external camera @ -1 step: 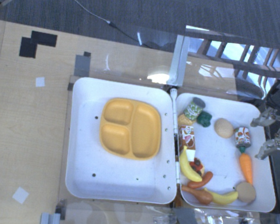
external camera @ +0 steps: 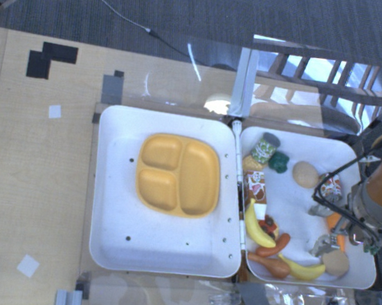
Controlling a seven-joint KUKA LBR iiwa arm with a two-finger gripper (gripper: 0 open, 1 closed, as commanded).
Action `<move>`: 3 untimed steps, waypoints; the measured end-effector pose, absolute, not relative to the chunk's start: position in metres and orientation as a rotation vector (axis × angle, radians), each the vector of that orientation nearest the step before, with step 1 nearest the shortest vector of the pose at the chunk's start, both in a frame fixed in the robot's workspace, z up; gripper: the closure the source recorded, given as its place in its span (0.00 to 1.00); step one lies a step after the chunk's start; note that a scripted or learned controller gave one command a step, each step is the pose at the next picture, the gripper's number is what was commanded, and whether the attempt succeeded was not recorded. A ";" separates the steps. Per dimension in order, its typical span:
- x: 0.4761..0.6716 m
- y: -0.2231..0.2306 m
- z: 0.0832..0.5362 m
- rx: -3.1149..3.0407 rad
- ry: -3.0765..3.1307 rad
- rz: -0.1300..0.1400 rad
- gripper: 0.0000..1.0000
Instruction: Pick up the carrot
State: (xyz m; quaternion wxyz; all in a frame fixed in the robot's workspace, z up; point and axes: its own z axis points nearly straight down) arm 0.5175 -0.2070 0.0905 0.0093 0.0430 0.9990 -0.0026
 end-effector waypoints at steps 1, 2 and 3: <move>0.521 -0.205 0.103 0.124 3.114 -0.011 1.00; 0.524 -0.204 0.115 0.112 3.104 -0.014 1.00; 0.495 -0.206 0.091 0.053 3.120 -0.006 1.00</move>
